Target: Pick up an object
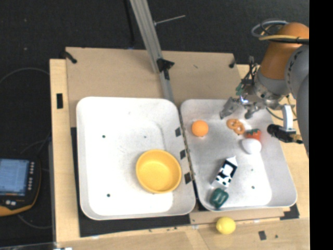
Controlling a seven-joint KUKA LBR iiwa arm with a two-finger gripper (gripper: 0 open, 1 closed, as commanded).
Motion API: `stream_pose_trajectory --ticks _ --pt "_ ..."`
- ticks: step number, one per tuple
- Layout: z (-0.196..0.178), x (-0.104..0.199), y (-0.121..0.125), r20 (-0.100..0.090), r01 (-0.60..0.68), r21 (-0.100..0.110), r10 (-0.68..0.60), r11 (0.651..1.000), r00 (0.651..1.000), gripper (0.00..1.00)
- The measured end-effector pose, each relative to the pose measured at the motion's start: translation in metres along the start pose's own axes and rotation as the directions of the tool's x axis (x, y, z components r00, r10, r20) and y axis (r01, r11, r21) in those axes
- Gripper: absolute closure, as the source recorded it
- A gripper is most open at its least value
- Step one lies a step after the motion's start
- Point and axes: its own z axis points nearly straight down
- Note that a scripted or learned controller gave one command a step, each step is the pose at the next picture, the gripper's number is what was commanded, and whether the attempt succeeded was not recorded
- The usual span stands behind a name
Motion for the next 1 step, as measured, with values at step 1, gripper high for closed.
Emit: stream_pose_trajectory --ticks 1 --pt "-0.0161 -0.0011 0.0025 0.005 0.003 -0.01 -0.003 1.0 1.0 1.0"
